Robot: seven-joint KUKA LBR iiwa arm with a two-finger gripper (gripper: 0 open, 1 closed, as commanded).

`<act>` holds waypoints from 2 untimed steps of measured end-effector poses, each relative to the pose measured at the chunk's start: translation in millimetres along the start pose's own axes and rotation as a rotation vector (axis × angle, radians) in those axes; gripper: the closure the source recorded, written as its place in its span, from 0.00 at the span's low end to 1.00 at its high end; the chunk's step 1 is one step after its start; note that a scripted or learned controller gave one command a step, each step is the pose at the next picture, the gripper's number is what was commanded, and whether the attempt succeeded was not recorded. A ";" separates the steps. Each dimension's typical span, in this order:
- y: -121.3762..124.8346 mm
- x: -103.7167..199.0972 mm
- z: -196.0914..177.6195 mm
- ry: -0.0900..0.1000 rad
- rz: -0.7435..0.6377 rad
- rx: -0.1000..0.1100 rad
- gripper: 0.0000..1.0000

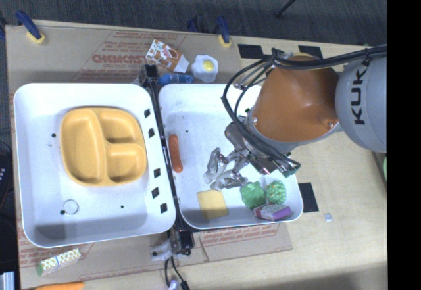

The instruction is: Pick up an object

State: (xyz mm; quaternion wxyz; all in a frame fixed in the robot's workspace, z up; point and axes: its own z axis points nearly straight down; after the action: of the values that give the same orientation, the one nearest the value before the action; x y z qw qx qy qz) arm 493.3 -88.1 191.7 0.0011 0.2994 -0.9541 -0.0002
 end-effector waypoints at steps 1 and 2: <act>-0.2 0.3 0.1 0.000 0.001 0.000 0.00; -56.2 -9.5 58.4 -0.002 0.001 0.000 0.00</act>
State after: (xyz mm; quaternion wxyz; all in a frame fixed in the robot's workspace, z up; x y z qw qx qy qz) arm 533.1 -128.8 133.2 0.0003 0.2988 -0.9543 -0.0003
